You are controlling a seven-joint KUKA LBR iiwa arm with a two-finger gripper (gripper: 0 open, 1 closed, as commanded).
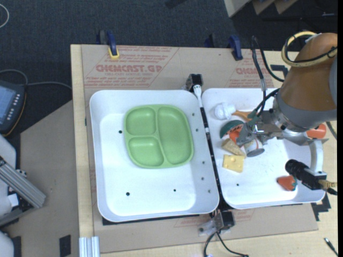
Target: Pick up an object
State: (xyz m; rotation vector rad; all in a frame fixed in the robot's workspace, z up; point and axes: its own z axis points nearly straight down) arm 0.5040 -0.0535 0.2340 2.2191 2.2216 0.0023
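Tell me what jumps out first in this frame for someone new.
The green divided plate lying alone in the left bin catches the eye first. Next, the grey-and-orange arm looms over the right bin, its gripper down among a cluster of small objects, with a pale yellow block just below.

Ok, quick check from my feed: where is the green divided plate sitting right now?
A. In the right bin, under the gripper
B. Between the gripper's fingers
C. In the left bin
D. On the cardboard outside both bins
C. The green divided plate lies flat in the left bin, while the gripper is over the cluttered right bin.
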